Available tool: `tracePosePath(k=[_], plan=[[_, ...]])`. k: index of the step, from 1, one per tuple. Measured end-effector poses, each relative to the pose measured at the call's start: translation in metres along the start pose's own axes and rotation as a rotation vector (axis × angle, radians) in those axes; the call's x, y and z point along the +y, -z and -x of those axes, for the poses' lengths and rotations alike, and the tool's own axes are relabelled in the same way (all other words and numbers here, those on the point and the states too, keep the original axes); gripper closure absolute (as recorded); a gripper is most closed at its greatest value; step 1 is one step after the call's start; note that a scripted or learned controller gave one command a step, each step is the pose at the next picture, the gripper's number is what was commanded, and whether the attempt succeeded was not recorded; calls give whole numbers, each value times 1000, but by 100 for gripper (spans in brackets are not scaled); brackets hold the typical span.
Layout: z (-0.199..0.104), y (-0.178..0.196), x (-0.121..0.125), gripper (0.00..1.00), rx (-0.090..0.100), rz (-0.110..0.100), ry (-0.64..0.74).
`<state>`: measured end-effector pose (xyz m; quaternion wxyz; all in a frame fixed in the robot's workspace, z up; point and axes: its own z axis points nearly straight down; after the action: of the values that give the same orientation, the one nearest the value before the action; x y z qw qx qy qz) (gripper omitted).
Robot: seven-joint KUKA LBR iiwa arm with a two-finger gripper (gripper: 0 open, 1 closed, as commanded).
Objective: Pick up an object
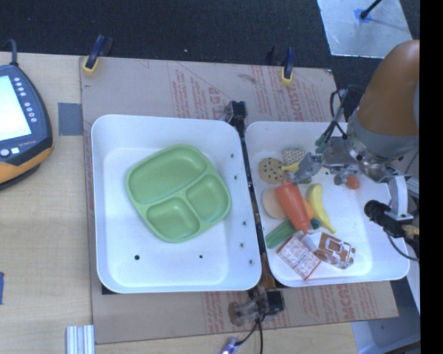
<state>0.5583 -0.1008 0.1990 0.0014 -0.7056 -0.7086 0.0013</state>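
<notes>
Carrot (292, 205): a light, stiff, smooth toy, likely slippery; best pinched across its middle. End effector (308, 167) hovers nearby, grip state unclear.

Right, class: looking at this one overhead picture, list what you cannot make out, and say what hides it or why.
- End effector: its fingers blur into the toys in the right bin, so its state and any hold are unclear.
- Small packets: print too small to read.
- Arm: cut off by the camera view's right side.
- Handheld screen: cut off by the left edge, display washed out.
</notes>
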Motion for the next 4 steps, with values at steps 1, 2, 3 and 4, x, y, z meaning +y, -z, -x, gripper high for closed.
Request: tracePosePath(k=[1,2,3,4], plan=[[6,-108,-44,0,-1,0,1],[7,-97,-43,100,-2,0,5],[7,-97,-43,0,-3,1,5],[-4,-108,-43,0,-1,0,2]])
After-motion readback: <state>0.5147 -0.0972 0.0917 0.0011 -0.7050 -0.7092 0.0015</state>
